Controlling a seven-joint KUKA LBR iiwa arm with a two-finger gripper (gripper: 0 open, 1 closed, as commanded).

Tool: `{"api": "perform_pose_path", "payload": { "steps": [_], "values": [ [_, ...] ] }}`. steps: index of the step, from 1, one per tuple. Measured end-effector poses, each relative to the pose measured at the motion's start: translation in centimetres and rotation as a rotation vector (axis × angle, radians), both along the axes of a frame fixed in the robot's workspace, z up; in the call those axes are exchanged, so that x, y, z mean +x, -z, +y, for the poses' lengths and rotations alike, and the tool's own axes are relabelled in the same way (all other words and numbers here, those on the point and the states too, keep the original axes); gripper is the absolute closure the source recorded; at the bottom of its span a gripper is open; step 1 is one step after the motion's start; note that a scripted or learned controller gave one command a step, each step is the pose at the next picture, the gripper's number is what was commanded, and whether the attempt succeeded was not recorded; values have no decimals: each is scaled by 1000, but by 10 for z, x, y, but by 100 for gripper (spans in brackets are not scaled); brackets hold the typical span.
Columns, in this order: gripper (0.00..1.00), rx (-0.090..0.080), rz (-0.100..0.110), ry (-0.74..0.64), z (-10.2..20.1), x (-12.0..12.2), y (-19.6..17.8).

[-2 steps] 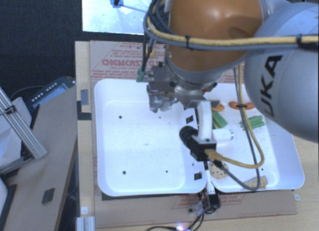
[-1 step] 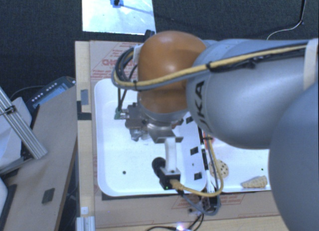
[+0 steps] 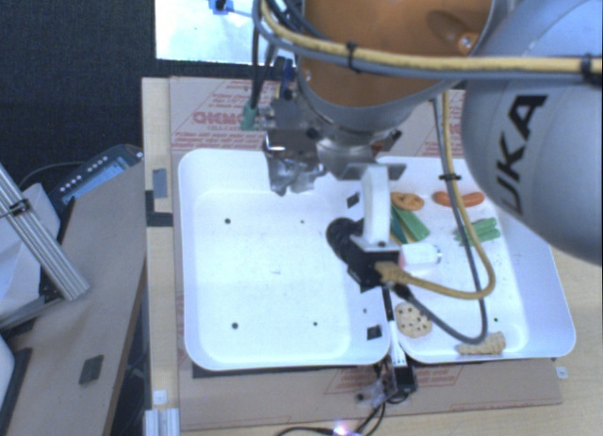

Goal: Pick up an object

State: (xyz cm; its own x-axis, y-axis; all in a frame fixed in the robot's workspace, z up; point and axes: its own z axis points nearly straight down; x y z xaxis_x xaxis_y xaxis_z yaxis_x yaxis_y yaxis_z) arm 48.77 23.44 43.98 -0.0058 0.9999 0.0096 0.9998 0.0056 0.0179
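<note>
1. The tool (image 3: 294,180) is seen hanging over the far right corner of the left bin (image 3: 217,331). Whether it is spread or pressed together cannot be told.
2. Above it, the arm (image 3: 396,39) is seen, grey with an orange band, reaching in from the right.
3. Both bins are carried on a cardboard sheet (image 3: 212,114) with red print, which is laid on the pale desk (image 3: 155,265).
4. Beyond the desk a white sheet (image 3: 198,10) is seen against a dark surface (image 3: 66,48). To the left a grey device (image 3: 94,172) and a metal rail (image 3: 42,255) are seen.
5. The objects to be picked are found in the right bin (image 3: 537,331), apart from the tool. An orange disc (image 3: 408,201), an orange piece (image 3: 459,199) and two green sticks (image 3: 411,225) (image 3: 480,232) lie toward the back. A cookie (image 3: 413,319) and a tan biscuit (image 3: 482,343) lie near the front rim.
</note>
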Motion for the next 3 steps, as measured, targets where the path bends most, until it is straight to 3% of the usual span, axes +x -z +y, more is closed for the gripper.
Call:
{"api": "perform_pose_path", "payload": {
  "steps": [1,2,3],
  "values": [
    [100,-13,26,5,0,-2,147],
    [100,-5,6,7,-29,0,29],
    [100,-14,28,1,1,-3,149]
  ]
}}
